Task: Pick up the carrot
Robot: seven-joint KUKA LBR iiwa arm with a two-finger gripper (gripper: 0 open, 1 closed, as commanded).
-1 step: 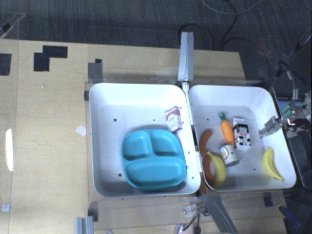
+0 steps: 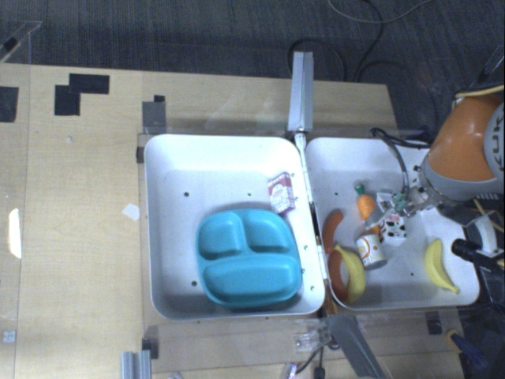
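The carrot (image 2: 364,206) is small and orange with a green top. It lies in the right bin (image 2: 347,160), left of that bin's middle. My gripper (image 2: 392,204) hangs just to the right of the carrot, low over the bin floor, on the grey arm with the orange band (image 2: 467,136) reaching in from the right. The carrot lies beside the gripper, and nothing shows it being held.
Near the carrot lie a white spotted item (image 2: 393,229), a small can (image 2: 368,249), a brown sausage (image 2: 331,225), a banana (image 2: 352,270) and a second banana (image 2: 439,265). The left bin (image 2: 170,212) holds a blue divided tray (image 2: 248,257) and a small packet (image 2: 281,193).
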